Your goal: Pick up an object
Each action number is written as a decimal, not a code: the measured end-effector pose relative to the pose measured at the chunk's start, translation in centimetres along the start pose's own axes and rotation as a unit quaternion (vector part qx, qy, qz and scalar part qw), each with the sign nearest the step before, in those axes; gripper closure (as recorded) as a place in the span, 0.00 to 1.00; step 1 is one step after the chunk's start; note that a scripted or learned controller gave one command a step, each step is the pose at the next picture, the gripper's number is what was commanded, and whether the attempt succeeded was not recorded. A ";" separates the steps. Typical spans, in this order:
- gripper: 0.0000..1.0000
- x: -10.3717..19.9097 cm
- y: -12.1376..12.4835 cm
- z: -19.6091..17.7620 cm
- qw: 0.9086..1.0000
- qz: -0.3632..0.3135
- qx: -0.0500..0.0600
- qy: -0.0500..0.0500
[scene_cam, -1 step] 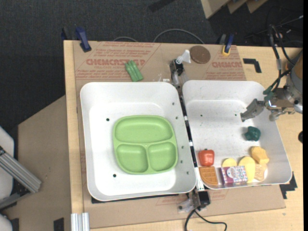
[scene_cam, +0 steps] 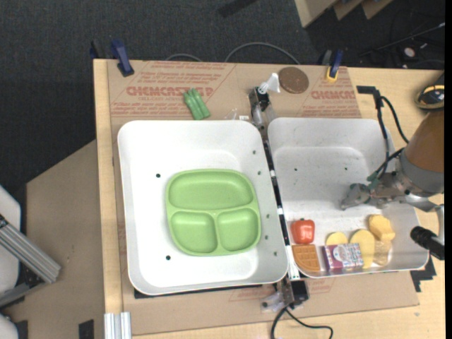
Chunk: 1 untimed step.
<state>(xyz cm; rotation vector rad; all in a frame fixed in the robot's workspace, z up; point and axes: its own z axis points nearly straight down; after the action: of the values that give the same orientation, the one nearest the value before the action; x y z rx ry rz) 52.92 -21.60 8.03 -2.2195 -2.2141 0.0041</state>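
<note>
One gripper low over the right bin

One gripper [scene_cam: 355, 196] hangs over the right bin [scene_cam: 318, 143], above its bare floor; its jaws look slightly parted, holding nothing. Toy foods, a red pepper [scene_cam: 303, 230] among them, lie along the bin's near wall, apart from the gripper.

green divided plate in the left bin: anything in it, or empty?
Empty. The green plate lies flat and right way up in the left bin; all three of its compartments show bare green.

Arm [scene_cam: 429, 154] cut off at right edge, purple packet [scene_cam: 344, 258] label too small to read (blurred)
</note>
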 end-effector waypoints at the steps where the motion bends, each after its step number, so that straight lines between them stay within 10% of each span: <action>1: 0.00 2.5 3.2 -0.4 1.000 -0.003 -0.005 -0.002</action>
<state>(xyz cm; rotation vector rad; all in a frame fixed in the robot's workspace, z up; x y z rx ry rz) 56.14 -19.07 8.46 -2.2201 -2.2272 -0.0019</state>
